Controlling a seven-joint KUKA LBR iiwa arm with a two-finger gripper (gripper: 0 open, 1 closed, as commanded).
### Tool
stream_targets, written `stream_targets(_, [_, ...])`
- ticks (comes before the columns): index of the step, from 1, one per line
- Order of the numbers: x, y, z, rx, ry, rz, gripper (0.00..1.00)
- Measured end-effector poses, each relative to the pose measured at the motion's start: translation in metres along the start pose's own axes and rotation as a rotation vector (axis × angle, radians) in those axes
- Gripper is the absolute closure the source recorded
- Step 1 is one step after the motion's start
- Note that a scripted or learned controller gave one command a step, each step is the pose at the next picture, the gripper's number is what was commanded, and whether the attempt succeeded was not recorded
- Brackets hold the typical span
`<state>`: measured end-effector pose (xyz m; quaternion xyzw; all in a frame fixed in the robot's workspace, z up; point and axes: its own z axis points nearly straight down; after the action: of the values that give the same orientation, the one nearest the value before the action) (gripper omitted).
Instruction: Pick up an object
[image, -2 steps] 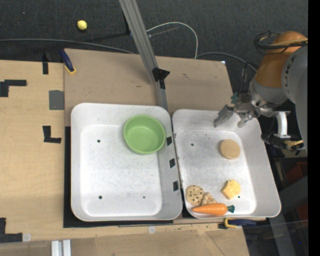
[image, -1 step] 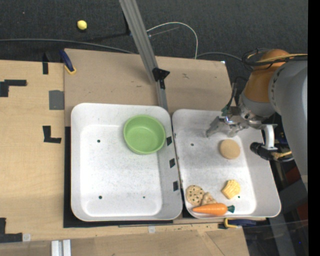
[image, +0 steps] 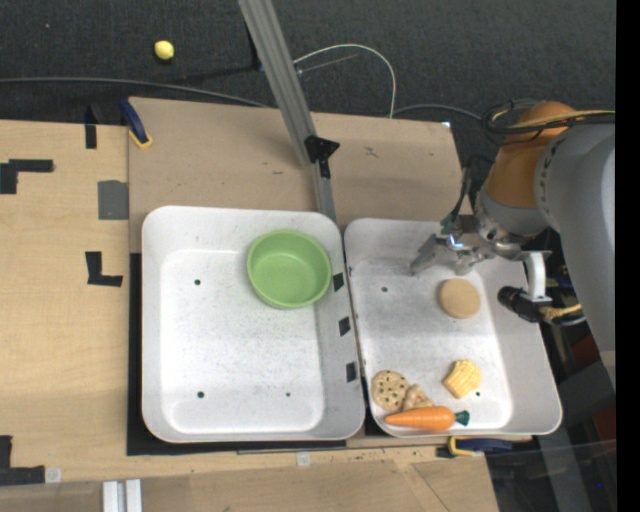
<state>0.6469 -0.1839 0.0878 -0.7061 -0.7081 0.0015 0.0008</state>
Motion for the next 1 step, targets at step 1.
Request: stream_targets(1, [0.0006,0.0004,-0.0106,0.000,-0.001,-0.001,1.00])
